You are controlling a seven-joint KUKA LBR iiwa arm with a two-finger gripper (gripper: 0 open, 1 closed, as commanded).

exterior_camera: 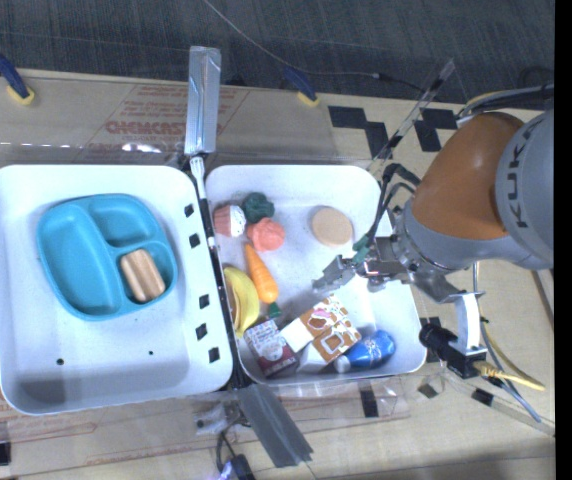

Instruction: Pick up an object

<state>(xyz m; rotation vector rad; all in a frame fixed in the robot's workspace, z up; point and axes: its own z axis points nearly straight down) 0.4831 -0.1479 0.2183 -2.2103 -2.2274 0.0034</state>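
The arm's orange band (466, 183) rises nearest the lens, over the right bin (296, 180). Below it the tool (338, 276) hovers, apparently spread and holding nothing, just above the printed carton (328, 330). Advisable: descend straight, straddling the carton's narrow width, clear of the neighbouring blue bottle (368, 350).

A tan tabletop (116, 103) with faint red printing carries 2 shallow white bins (26, 368) side by side. Black square markers (351, 120) are stuck near its far right part. 2 blue clamps (13, 76) grip the far edge. Beyond lies dark grey carpeted floor (86, 13), crossed by a thin cable (216, 13). Light is even.
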